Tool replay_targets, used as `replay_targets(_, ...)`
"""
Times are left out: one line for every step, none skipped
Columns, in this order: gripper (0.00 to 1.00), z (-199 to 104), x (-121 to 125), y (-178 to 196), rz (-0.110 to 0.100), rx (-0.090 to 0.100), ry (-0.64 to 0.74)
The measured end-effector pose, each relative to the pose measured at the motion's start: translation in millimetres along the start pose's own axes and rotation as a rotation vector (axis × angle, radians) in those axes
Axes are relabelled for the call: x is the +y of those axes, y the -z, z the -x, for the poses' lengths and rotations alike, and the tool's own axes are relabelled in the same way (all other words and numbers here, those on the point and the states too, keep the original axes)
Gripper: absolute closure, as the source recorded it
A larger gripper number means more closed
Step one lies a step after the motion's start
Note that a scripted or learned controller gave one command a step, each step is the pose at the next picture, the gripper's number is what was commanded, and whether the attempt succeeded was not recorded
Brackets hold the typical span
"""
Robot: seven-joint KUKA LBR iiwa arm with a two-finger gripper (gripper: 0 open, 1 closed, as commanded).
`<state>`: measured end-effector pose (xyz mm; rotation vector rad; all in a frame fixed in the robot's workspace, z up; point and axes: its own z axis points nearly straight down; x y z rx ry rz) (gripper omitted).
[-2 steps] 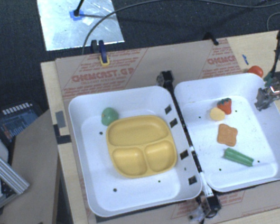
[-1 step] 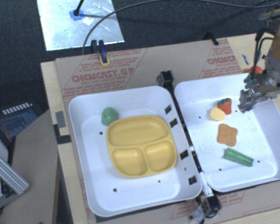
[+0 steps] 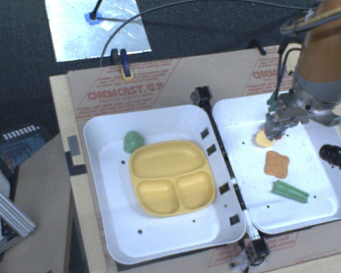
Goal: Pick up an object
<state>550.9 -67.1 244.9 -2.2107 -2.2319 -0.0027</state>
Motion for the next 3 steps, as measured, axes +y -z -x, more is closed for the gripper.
replay_targets(1.0, -43.9, 22.3, -10.0, 0.002, -0.002, -0.003)
replay_targets(1.0, -90.1, 36.6, -2.5, 0.002, 0.0, -0.002)
replay_targets(1.0, -133.1, 44.0, -6.5, 0.001, -0.001, -0.002)
